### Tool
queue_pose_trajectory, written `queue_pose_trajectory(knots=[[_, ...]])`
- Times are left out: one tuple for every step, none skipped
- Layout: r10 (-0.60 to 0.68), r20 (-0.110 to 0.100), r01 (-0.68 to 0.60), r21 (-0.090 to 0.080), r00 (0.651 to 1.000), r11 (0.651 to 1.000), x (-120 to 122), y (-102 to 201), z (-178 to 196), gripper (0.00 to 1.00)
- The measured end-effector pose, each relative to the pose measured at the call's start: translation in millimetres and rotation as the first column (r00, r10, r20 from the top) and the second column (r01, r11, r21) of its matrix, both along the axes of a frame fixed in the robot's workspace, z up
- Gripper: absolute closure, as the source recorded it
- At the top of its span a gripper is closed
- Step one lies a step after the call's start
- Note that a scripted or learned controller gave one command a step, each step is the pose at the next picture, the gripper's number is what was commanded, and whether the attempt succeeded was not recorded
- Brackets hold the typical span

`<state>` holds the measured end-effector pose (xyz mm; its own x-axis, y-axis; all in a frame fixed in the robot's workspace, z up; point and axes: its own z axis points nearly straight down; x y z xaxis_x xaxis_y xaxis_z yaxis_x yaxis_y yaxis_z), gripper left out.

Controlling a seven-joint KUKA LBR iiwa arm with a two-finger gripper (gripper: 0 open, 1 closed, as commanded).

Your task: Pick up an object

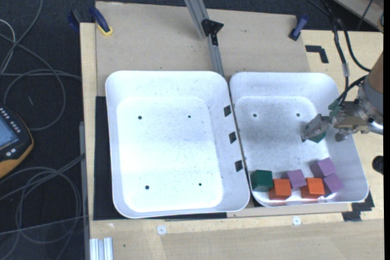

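Note:
My gripper [316, 131] hangs over the right side of the right bin [274, 91], reaching in from the right. A small dark green patch [318, 138] shows right at its tip, and I cannot tell whether it is a held object. Along the bin's front edge lie a green cube [262, 179], two orange blocks [281, 188] [314, 186] and three purple blocks [296, 178] [325, 166] [333, 182]. The blocks sit below and to the left of the gripper, apart from it.
The left bin [122, 131] stands beside the right one, with black clips [231, 137] along the shared wall. A metal pole [195, 3] slants across the back of the bench. Cables hang at the right near the arm [372, 100].

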<state>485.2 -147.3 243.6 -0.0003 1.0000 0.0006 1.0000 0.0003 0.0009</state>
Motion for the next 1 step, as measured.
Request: queue_pose_trajectory(knots=[[-0.003, 0.006, 0.003, -0.004, 1.0, 1.0, -4.1, -33.1, 58.1, 0.0]])
